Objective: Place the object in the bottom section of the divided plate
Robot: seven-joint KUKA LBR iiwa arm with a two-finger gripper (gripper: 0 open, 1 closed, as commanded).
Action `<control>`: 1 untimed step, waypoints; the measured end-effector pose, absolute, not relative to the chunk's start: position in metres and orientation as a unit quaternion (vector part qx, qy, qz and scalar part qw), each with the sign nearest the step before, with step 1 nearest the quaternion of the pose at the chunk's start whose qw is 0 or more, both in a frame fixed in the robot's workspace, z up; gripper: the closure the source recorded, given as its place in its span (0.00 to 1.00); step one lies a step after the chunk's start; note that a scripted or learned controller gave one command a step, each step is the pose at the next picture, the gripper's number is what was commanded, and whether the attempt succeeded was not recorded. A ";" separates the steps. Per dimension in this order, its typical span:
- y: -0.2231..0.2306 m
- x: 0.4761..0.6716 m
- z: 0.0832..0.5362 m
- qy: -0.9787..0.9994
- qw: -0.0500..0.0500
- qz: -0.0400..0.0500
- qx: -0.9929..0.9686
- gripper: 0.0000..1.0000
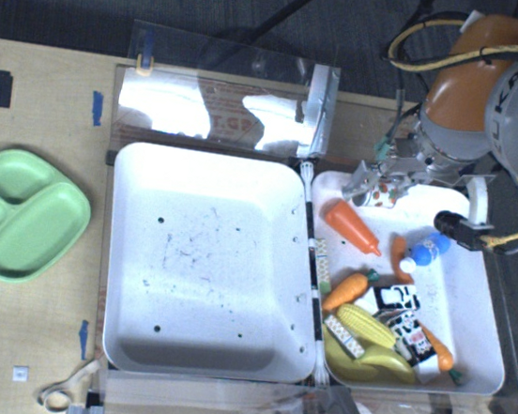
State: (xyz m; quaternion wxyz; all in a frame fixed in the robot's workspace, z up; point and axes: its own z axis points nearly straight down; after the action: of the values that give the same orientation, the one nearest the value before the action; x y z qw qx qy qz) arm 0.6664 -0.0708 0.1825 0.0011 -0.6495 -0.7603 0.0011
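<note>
A green divided plate (19, 214) lies on the bench at the far left, outside the bins, with two small sections at the top and one long section at the bottom right. My gripper (382, 183) hangs over the far edge of the right bin (492, 308), just above an orange cone-shaped toy (352, 226). Nothing shows between its fingers. The right bin also holds a carrot (346, 288), a corn cob (366, 326), a banana (366, 362) and a blue-capped bottle (421, 252).
The left bin (205, 260) is between the plate and the right bin. A clear plastic panel (225, 102) stands behind the left bin. A black-and-white box (400, 310) and a small orange piece (439, 351) lie among the toys. Cables loop above the arm.
</note>
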 end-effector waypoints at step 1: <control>-0.041 0.599 0.182 -0.661 0.003 0.002 -0.751 1.00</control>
State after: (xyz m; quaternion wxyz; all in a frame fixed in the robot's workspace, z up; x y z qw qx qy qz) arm 0.5994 -0.0410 0.1818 0.0030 -0.7508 -0.6605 0.0024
